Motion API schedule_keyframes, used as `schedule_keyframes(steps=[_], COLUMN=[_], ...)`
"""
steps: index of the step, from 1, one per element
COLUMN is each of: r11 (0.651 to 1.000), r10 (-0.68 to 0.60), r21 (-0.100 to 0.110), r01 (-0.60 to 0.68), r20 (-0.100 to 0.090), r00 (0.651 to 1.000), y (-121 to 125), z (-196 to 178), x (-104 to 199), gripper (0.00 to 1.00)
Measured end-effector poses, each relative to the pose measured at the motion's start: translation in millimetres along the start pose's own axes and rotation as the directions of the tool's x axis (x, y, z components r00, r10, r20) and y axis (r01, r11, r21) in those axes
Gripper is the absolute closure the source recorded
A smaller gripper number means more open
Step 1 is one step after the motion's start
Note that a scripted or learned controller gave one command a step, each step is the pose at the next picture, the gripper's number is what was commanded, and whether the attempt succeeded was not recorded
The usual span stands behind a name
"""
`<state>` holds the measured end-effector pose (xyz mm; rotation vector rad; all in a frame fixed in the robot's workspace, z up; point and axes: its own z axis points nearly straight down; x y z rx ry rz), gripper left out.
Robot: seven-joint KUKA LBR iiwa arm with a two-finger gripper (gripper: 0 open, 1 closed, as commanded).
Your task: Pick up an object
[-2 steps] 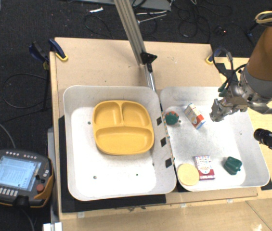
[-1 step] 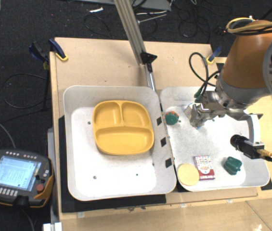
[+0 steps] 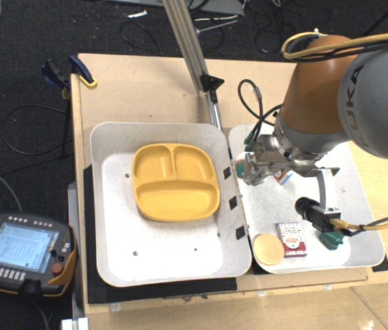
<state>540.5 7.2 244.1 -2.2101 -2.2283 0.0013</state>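
In the left bin [image 3: 111, 253] lies a yellow divided plate [image 3: 176, 182]. The right bin [image 3: 358, 184] holds a small red and white box [image 3: 292, 239] near its front edge, with a round tan disc [image 3: 270, 249] just left of it. A small teal thing [image 3: 331, 239] lies to the right of the box. My gripper [image 3: 250, 168] hangs low over the far left part of the right bin, close to the wall between the bins. A small red and blue thing [image 3: 284, 177] peeks out from under the wrist, mostly hidden.
A metal pole [image 3: 190, 40] slants up from the bench behind the bins. A teach pendant [image 3: 22, 249] lies on the floor at the left. The grey and orange arm [image 3: 338, 95] covers the far part of the right bin.
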Motion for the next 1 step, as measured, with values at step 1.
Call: schedule_keyframes(steps=[1], r11=[1.000], r10=[0.000], r21=[-0.002], r01=[0.000], r20=[0.000], r00=[1.000], y=[-1.3], z=[-6.4], x=[51.8], gripper=[1.00])
